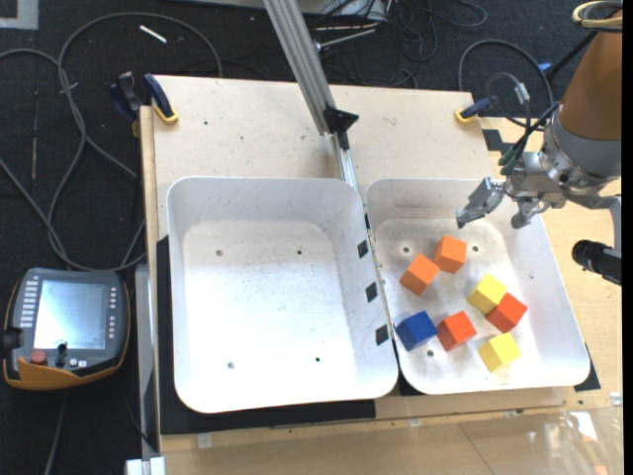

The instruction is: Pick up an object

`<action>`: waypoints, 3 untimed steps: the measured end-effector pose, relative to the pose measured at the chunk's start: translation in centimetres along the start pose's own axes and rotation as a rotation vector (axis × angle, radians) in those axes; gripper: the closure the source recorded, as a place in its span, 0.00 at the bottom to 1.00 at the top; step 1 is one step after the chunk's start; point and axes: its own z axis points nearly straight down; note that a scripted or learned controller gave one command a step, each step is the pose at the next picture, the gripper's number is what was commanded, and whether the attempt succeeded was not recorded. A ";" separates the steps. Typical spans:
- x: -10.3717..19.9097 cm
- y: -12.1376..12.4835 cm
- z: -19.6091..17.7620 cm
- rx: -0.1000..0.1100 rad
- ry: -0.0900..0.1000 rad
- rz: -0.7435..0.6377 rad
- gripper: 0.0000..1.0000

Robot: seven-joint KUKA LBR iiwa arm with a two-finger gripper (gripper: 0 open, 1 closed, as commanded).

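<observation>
Several small cubes lie in the right bin: two orange cubes, a yellow cube touching a red-orange one, a blue cube, a red cube and another yellow cube. My gripper hangs over the bin's far right part, above and to the right of the upper orange cube. Its fingers are spread open with nothing between them.
The left bin sits beside the right one. A slanted metal bar runs from the top down to the bins' shared edge. Clamps hold the board's far corners. A teach pendant lies at the left.
</observation>
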 end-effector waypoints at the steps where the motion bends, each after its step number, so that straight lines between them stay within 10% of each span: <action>1: -2.1 -0.3 15.6 0.004 0.001 0.003 0.00; 2: -4.0 5.0 18.2 0.001 0.000 0.000 0.00; 3: -4.0 5.2 17.3 0.000 0.000 -0.002 1.00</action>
